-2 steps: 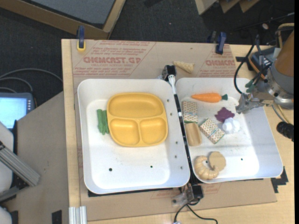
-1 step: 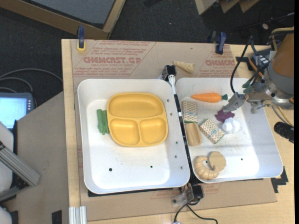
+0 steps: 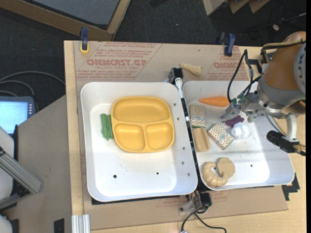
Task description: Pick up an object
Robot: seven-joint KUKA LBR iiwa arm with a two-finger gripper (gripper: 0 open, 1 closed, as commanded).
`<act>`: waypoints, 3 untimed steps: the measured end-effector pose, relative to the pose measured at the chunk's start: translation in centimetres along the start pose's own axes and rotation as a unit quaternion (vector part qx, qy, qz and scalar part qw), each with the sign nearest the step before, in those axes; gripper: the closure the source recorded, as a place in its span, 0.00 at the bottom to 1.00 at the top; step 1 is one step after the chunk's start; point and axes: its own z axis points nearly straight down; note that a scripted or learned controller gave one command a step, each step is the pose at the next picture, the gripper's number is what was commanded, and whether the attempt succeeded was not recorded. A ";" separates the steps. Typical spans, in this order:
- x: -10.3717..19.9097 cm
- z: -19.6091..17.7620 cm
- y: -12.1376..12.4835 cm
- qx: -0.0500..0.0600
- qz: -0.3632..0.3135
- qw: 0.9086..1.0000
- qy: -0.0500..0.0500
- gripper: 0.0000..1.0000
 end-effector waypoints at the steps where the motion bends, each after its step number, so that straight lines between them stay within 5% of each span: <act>1: 0.6 5.5 1.3 0.000 0.000 1.000 0.000 0.00; 2: 8.0 -5.4 8.9 -0.008 -0.004 1.000 0.000 0.00; 3: 4.3 3.3 8.9 -0.010 0.000 1.000 -0.003 0.00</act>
